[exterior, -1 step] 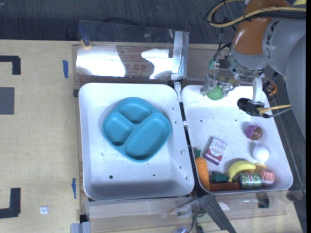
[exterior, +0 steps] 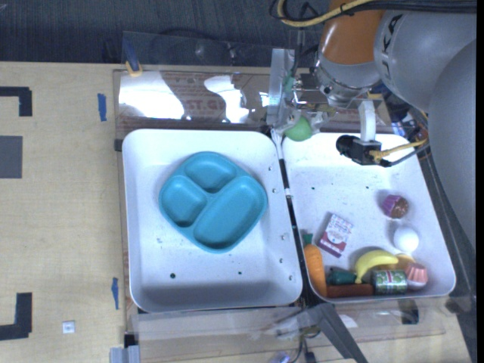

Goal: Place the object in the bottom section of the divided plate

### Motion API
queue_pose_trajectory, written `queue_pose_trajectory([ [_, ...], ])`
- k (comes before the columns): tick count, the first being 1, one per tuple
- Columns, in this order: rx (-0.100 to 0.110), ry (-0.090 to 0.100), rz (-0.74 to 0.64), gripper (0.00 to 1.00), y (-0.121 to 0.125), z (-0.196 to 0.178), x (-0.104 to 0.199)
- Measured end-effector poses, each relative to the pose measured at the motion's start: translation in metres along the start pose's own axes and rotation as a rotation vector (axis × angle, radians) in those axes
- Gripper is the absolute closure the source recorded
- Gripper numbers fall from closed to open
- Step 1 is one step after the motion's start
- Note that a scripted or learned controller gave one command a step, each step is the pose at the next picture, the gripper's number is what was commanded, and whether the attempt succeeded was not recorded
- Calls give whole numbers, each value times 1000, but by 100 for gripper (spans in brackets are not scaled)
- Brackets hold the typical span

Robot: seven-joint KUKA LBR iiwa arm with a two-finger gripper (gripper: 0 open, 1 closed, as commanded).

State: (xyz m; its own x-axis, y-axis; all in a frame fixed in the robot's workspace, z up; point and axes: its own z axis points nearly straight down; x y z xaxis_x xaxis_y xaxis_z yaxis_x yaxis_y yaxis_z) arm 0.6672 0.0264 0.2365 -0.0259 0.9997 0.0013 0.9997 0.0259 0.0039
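A: Looking at the green object (exterior: 300,130), we see a small, rounded, pale green lump with a smooth, matte skin, sitting at the far edge where the two bins meet.

B: We agree. It sits right under the tool (exterior: 291,119), touching or nearly touching its tip. We cannot tell how far the tool is spread, or whether it truly has the lump.

A: The divided plate (exterior: 213,200) is glossy teal plastic, rounded, with two small sections on the far side and one long one nearer us. It rests in the left bin (exterior: 151,263), well apart from the green object.

B: In the right bin (exterior: 333,187) we see a carrot (exterior: 314,267), a banana (exterior: 376,262), a white egg shape (exterior: 407,240), a purple round piece (exterior: 395,206) and a small flat packet (exterior: 336,234). Both bins are smooth white, standing on the pale wooden table (exterior: 57,203).
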Motion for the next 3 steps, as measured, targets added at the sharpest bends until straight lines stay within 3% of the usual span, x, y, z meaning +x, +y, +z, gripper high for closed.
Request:
queue_pose_trajectory([
  [1,10,-1,-34,100,-99,54,42],
  [2,9,-1,-59,100,-133,55,104],
  [3,8,-1,-56,0,-133,55,102],
])
